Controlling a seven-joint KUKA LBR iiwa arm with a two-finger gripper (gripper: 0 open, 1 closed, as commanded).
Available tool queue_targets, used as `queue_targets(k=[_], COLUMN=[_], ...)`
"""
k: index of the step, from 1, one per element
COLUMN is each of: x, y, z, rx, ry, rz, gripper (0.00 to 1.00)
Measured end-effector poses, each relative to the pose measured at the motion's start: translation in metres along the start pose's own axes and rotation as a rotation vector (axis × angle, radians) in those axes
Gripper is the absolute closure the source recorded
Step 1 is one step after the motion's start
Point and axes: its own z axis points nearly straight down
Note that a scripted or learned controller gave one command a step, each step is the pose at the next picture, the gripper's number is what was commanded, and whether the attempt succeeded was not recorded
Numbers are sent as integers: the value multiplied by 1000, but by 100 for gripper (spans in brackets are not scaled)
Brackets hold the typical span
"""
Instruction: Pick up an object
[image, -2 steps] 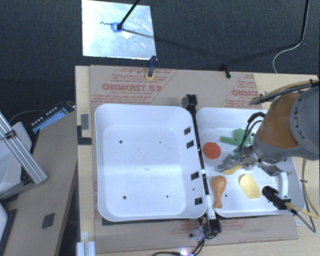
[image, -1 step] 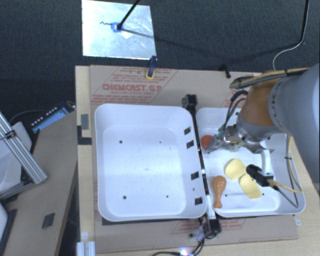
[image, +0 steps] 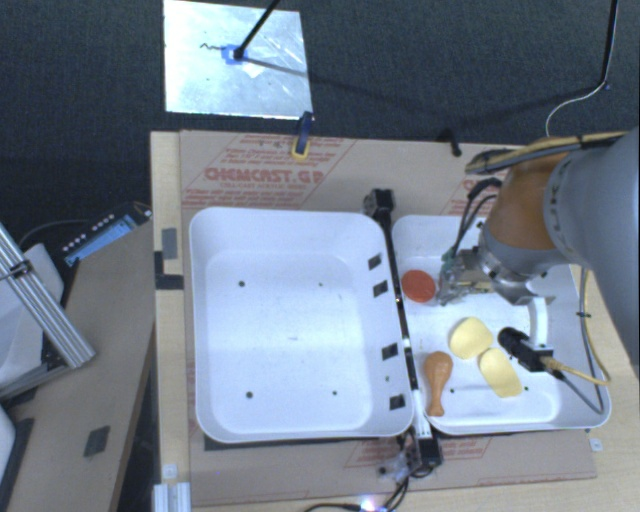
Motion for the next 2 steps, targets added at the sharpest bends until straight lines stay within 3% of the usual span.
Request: queue_targets(k=[1, 2], x=[-13, 16], y=[47, 26], z=[-86, -311], rx=[-10, -18], ry=[-3, -2], rz=[-1, -2], gripper=[100, 100])
